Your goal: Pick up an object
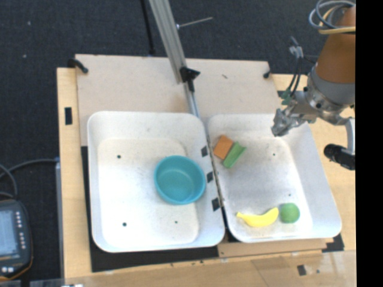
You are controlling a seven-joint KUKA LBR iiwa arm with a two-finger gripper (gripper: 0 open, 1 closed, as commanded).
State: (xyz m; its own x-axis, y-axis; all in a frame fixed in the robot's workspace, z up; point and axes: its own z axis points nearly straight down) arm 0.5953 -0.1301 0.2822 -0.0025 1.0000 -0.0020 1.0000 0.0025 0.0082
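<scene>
Orange block (222, 146) and green block (234, 155) lie touching each other at the far left of the right bin (311, 184), close to the divide between the bins. Near the same bin's near edge, a yellow banana (258, 219) lies just beside a green ball (289, 213). The gripper (281, 128) hangs over the right bin's far rim, well apart from all four; whether it is apart or together cannot be told. A teal bowl (179, 180) sits upright in the left bin (114, 172).
</scene>
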